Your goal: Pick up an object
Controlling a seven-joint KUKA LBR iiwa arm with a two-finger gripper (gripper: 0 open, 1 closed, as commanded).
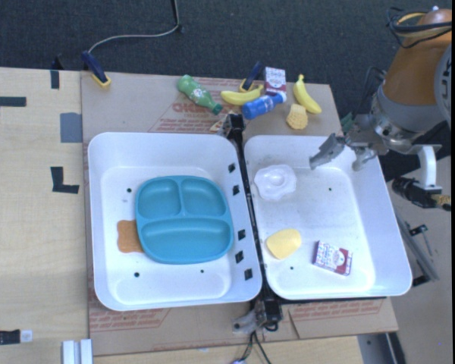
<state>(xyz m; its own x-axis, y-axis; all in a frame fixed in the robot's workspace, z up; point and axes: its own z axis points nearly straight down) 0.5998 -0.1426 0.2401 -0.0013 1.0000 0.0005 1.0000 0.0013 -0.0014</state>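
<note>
The right bin (pixel 383 226) holds a yellow lemon-like piece (pixel 283 243), a small red and white carton (pixel 333 258) and a clear plastic lid (pixel 275 180). My gripper (pixel 341 155) hangs over the bin's far right corner, above the rim. Its two fingers (pixel 323 155) stand apart and nothing is between them. The left bin (pixel 106 203) holds a blue divided plate (pixel 184 218) with an orange toast-like piece (pixel 127 236) poking out from under its left edge.
Behind the bins on the cardboard lie a green bottle (pixel 198 94), two bananas (pixel 240 95), a blue bottle (pixel 262 106), a small carton (pixel 275 79) and a yellow piece (pixel 296 116). A cable runs over the dark floor beyond.
</note>
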